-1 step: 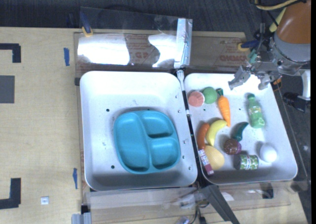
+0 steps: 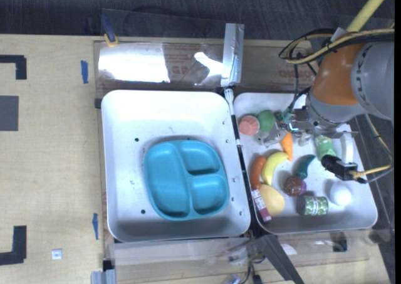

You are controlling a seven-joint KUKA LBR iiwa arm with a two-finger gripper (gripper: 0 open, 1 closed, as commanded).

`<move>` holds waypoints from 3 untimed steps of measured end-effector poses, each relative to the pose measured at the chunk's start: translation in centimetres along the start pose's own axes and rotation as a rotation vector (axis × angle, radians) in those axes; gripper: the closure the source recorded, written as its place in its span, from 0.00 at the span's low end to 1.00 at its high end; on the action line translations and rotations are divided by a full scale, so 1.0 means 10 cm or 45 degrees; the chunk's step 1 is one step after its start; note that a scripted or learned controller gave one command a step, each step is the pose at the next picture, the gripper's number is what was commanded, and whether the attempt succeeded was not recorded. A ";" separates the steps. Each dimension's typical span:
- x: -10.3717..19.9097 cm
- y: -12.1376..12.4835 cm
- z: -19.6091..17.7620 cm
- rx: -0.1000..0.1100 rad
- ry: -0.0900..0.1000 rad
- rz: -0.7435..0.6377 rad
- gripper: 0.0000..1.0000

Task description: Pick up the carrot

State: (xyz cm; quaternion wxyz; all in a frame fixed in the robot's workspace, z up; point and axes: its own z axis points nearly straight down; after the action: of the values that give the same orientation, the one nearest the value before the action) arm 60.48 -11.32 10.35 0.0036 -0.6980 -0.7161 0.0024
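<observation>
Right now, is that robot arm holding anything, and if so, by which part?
The gripper sits right over the carrot's upper end in the right bin, but the view doesn't settle whether the carrot is gripped.

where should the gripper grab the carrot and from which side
Grip the carrot across its thicker upper part, coming straight down from above. It lies with its narrow tip toward the banana, which crowds that end. The gripper hovers right over it.

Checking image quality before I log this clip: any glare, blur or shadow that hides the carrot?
Camera view: strong glare on the clear panel behind the left bin; the carrot in the right bin is small and soft but readable, just below the gripper; the arm looks slightly blurred.
</observation>
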 end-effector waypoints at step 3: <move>-0.14 0.03 0.17 -0.012 0.001 0.251 0.00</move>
State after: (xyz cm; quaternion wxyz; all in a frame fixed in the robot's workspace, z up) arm 60.85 -12.71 8.62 0.0003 -0.7650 -0.6440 -0.0008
